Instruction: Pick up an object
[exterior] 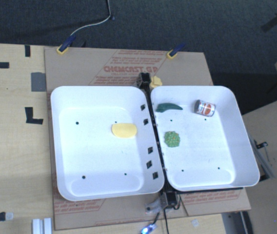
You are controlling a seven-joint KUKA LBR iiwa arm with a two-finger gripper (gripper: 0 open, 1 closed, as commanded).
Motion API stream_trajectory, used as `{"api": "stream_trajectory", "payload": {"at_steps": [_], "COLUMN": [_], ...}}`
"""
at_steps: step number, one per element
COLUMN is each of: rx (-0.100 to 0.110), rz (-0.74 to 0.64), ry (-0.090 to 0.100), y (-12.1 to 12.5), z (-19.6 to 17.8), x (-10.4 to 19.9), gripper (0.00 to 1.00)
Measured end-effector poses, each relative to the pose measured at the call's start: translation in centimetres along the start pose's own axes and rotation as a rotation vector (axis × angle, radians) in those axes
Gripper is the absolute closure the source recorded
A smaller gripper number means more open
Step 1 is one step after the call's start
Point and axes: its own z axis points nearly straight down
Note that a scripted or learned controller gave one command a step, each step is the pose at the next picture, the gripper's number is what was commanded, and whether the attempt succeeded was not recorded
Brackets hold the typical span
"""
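Observation:
A flat yellow oval object (pixel 124 130) lies near the middle of the left bin (pixel 65 145). In the right bin (pixel 236 145) a dark green pepper-like piece (pixel 168 107) rests at the far left corner. Below it sits a round green leafy lump (pixel 172 139). A small red and white can (pixel 205 108) lies on its side toward the far right of that bin.
Both bins stand on a brown cardboard sheet (pixel 124 69) held by blue and yellow clamps (pixel 66 45) at its far edge. Black clips (pixel 150 150) join the bins along their shared wall. A cable (pixel 104 13) runs over the dark floor beyond.

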Motion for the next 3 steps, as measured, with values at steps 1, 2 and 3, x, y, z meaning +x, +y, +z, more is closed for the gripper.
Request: {"api": "stream_trajectory", "payload": {"at_steps": [1,2,3], "rx": [0.000,-0.001,0.000], "rz": [-0.001,-0.002,-0.002], "ry": [-0.001,-0.002,-0.002], "y": [0.2,0.3,0.3], "z": [0.1,-1.0,-0.9], "x": [0.0,0.0,0.0], "gripper": [0.00,1.00,0.00]}}
